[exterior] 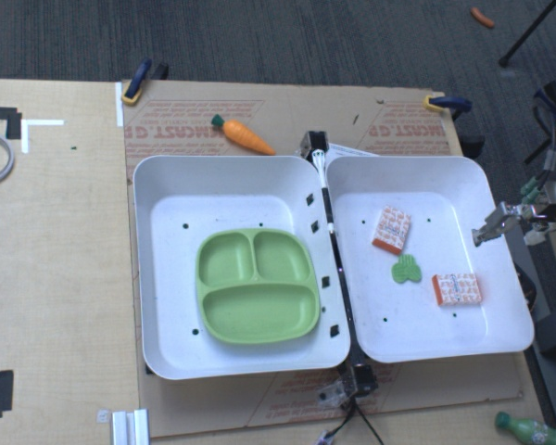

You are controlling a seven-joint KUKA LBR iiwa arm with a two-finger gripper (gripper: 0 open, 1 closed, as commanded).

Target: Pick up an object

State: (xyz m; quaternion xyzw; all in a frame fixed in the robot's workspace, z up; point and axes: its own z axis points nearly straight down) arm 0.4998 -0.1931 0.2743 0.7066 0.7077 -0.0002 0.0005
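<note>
**Three light pieces wait in the right bin**

Since the task names no particular object, the candidates are the things lying in the right bin [500,327]: a small orange-and-white box [391,229] toward the far middle, a second such box [457,289] nearer and further right, and a flat green clover-shaped piece [407,271] between them. All three lie apart from one another and clear of the bin walls.

Both boxes look like light, stiff toy cartons. Each probably takes a pinch across its shorter sides, and both lie slightly turned, so the grip would need to match their angle. By contrast, the green piece looks thin and low, likely hard to get fingers under, and could slide on the smooth white floor.

At the right bin's right rim, the hand [486,232] sits at the arm's end, above the wall and well apart from the objects. Whether it is spread or closed I cannot tell; nothing is seen held in it.

Meanwhile, the left bin [157,248] holds a green divided plate [257,286] with three compartments, broad and shallow-rimmed. An orange toy carrot [243,134] lies on the bench [56,248] beyond the bins.
</note>
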